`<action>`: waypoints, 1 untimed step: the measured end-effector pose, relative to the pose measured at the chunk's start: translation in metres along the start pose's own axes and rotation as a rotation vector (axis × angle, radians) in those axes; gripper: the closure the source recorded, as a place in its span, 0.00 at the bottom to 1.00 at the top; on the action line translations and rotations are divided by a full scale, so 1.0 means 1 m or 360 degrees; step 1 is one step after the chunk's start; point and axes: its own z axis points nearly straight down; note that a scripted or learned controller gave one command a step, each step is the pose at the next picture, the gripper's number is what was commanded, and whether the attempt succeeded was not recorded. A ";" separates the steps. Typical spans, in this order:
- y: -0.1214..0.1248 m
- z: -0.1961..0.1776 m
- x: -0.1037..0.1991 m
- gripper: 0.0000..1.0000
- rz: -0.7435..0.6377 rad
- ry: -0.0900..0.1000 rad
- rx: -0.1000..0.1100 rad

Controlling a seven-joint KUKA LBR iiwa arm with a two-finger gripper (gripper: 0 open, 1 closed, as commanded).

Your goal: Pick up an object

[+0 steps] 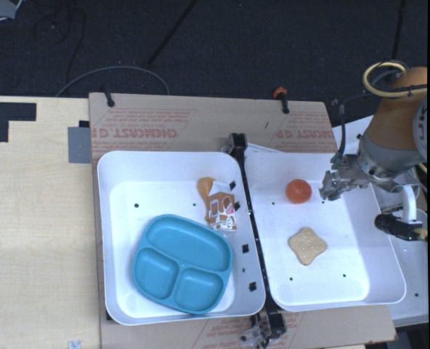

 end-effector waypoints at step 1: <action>0.008 -0.049 0.006 1.00 -0.0001 -0.0001 -0.0002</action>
